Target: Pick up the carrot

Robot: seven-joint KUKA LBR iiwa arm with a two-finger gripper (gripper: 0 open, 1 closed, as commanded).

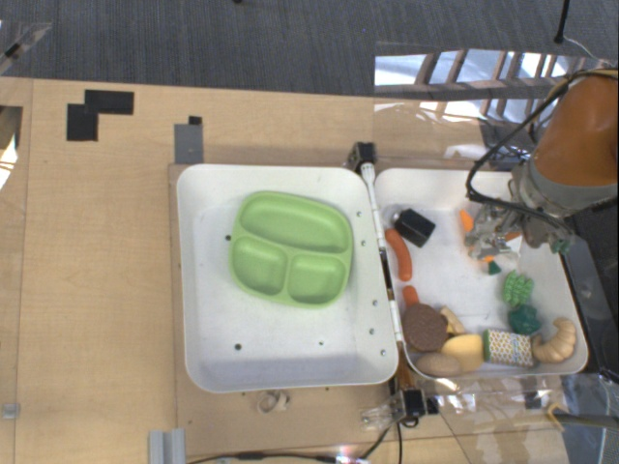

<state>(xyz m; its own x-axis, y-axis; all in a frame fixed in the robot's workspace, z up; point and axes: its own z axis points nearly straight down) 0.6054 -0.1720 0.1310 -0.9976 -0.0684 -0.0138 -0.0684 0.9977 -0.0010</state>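
The carrot (pixel 467 221) lies in the right bin (pixel 435 269), near its upper middle. Its orange end pokes out to the left of the gripper, and a small green bit shows just below the gripper. My gripper (pixel 491 238) hangs directly over the carrot and hides most of it. The grey arm with its orange band (pixel 580 138) comes in from the upper right. From this angle I cannot make out whether the carrot is gripped.
The left bin (pixel 208 346) bears a green divided plate (pixel 290 247). The right bin also holds a black block (pixel 414 226), a red-orange sausage (pixel 399 249), a brown cookie (pixel 424 327), a green bumpy fruit (pixel 517 288), a croissant (pixel 558 341) and several other toy foods along its front.
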